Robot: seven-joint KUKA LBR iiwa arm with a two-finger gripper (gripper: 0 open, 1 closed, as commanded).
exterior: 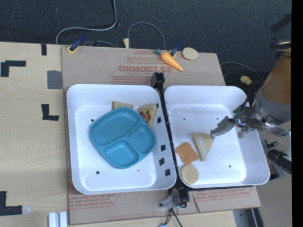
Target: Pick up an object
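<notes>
Two bins [75,141]: white moulded plastic, smooth, faint sheen. Divided plate [123,136]: blue plastic, smooth, semi-matt. Base sheet [137,67] under the bins: brown corrugated cardboard, matt, printed in red. Bench top [28,141]: pale wood-look board, matt. Floor covering [189,13]: dark carpet, rough-textured. Toy carrot [171,61]: orange plastic, slightly glossy. Round biscuit piece [190,174] and toast slice [186,152]: matt, plastic-looking. Arm wrist [267,112]: grey metal, satin finish.
</notes>
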